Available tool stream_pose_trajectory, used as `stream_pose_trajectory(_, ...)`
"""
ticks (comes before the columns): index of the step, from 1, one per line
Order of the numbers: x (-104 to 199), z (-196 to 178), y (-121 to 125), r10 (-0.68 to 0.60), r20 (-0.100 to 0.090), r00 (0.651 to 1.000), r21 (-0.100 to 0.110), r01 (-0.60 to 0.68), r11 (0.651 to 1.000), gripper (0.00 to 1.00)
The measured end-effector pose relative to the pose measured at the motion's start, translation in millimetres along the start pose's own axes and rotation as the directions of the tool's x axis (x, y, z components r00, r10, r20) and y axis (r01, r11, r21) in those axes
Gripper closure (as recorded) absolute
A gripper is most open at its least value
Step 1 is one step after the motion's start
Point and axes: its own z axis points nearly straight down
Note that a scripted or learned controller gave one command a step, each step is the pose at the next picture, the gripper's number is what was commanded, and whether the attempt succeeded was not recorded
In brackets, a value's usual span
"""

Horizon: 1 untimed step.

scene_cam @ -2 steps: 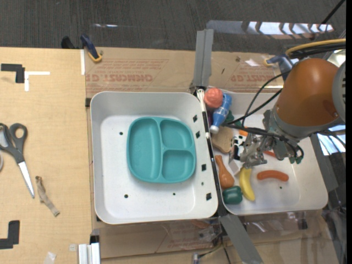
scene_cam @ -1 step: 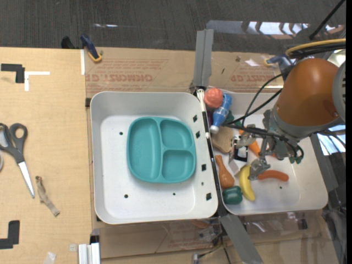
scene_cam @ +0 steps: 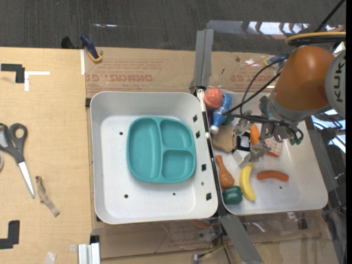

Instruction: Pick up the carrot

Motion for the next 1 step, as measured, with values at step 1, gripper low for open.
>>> stream_pose_trajectory(1, -16.9, 0.2, -33.1, 0.198, 0.005, 0.980, 0.001, -0.198, 0.980, 0.00)
